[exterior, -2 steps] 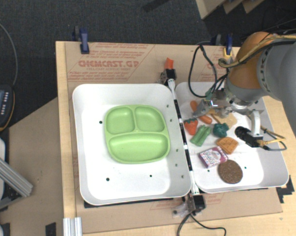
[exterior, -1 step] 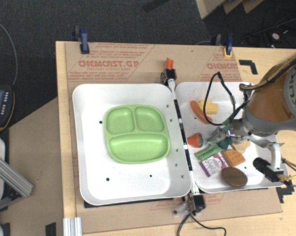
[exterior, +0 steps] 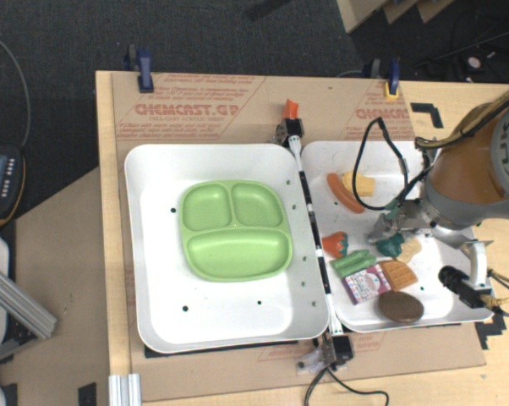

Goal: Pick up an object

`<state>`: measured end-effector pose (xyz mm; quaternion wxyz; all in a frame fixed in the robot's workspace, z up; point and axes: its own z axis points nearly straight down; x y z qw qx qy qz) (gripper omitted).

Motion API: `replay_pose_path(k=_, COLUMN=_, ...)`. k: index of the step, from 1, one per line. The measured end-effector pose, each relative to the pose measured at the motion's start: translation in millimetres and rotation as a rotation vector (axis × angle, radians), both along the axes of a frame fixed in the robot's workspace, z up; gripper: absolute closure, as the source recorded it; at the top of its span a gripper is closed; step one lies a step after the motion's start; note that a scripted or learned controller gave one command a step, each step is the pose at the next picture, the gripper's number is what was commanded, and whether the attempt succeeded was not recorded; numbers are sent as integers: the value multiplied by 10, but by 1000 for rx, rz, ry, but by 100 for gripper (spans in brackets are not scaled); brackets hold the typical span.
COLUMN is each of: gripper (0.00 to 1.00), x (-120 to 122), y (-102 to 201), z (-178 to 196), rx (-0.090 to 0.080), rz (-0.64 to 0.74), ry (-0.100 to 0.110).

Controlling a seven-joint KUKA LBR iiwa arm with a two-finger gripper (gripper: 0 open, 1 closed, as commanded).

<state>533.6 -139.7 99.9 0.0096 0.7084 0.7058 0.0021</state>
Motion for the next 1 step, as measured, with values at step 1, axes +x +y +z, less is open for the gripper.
replay_pose_path(k=1, gripper=100, x=221, y=891, z=903, rx=11, rz=13, ry=6)
